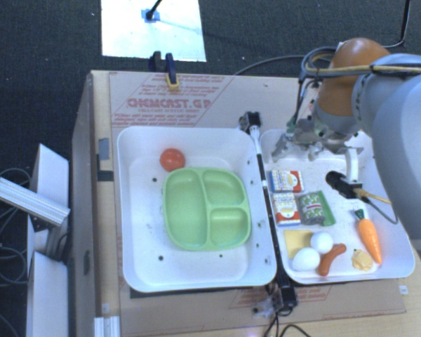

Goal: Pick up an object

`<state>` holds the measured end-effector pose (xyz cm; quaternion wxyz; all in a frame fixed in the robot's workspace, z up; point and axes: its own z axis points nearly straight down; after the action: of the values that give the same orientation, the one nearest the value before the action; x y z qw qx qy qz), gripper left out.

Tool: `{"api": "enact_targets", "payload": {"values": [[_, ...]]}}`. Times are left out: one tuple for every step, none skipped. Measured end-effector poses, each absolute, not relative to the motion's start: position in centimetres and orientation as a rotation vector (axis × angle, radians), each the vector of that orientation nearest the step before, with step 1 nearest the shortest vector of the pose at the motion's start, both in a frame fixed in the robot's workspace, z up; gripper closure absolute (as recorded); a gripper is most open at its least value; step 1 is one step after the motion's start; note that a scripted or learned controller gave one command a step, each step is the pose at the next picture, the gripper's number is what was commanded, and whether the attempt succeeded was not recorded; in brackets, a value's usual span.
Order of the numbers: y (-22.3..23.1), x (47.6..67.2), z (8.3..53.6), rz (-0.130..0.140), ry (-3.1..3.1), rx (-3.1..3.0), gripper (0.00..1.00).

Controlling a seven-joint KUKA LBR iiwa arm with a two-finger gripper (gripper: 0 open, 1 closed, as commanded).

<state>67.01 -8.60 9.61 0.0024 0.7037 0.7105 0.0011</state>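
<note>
The gripper (310, 146) hovers with fingers spread and empty over the right bin (396, 262), the toy carrot (369, 239) well below it.

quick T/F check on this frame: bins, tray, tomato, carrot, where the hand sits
1. The green divided tray lies in the left bin. True.
2. The red tomato sits inside one of the tray's compartments. False: it rests on the bin floor beside the tray's upper left corner.
3. The carrot lies in the right bin. True.
4. The hand is over the left bin. False: it is over the far end of the right bin.
5. Two white eggs lie by the sausage at the near end of the right bin. True.
6. The tray carries food. False: its three compartments are bare.
</note>
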Motion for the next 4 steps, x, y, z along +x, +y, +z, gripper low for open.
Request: {"api": "enact_targets", "payload": {"values": [[-8.3, 66.9, 8.5, 0.001, 2.226, 2.215, 0.00], [-8.5, 66.9, 8.5, 0.001, 2.224, 2.215, 0.00], [-8.4, 66.9, 8.5, 0.001, 2.226, 2.214, 0.00], [-8.4, 67.0, 9.6, 0.003, 2.227, 2.209, 1.00]]}}
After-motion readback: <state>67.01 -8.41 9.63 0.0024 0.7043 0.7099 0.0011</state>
